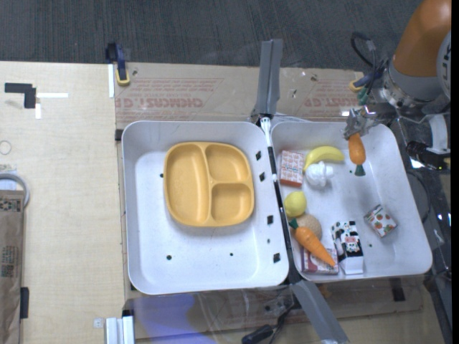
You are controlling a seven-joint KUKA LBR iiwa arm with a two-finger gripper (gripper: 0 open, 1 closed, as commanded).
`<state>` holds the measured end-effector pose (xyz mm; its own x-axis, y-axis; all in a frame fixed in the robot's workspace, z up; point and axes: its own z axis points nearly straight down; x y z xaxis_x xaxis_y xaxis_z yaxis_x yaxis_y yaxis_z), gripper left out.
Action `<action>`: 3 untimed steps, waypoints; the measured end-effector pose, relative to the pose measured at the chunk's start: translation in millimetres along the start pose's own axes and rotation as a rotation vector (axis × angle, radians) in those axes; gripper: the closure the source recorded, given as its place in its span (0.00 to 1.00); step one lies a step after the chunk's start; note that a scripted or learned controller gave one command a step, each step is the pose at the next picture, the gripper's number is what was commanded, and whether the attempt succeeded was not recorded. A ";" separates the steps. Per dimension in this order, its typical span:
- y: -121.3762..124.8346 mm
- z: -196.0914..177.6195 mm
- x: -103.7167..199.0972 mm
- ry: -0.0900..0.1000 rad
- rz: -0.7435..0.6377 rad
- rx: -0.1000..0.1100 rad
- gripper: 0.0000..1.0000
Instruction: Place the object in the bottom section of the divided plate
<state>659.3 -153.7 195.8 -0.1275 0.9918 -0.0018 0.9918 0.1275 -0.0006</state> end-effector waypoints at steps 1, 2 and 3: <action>6.1 79.0 48.0 0.001 -0.149 -0.001 1.00; 6.2 70.0 47.0 0.001 -0.147 -0.001 1.00; 16.1 4.0 127.3 0.001 -0.019 0.000 1.00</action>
<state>659.0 -25.4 191.6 -0.1462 0.9893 -0.0009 0.9893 0.1462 -0.0006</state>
